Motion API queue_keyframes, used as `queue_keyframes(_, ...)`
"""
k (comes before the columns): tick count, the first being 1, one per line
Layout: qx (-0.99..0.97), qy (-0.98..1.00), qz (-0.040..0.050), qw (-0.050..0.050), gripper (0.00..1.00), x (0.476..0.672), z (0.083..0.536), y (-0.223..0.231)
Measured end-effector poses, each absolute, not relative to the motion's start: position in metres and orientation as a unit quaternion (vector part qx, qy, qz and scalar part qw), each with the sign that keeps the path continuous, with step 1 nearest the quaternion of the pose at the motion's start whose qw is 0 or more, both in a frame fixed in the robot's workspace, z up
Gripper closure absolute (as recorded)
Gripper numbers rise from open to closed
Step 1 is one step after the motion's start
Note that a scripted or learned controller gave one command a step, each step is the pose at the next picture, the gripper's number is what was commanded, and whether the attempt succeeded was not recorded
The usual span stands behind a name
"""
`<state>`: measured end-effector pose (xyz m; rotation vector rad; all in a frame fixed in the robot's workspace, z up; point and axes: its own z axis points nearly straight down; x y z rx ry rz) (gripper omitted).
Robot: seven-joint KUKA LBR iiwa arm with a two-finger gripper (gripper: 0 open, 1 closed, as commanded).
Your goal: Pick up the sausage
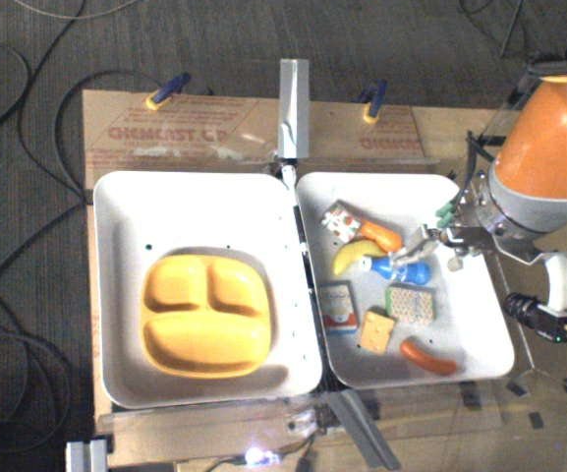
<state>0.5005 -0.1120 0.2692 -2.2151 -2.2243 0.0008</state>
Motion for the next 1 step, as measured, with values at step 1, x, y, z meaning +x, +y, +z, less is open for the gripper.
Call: queue_keyframes(1,-0.613,-0.790,-0.0001,0.002,0.00,0.4933,0.1347,-0.1609)
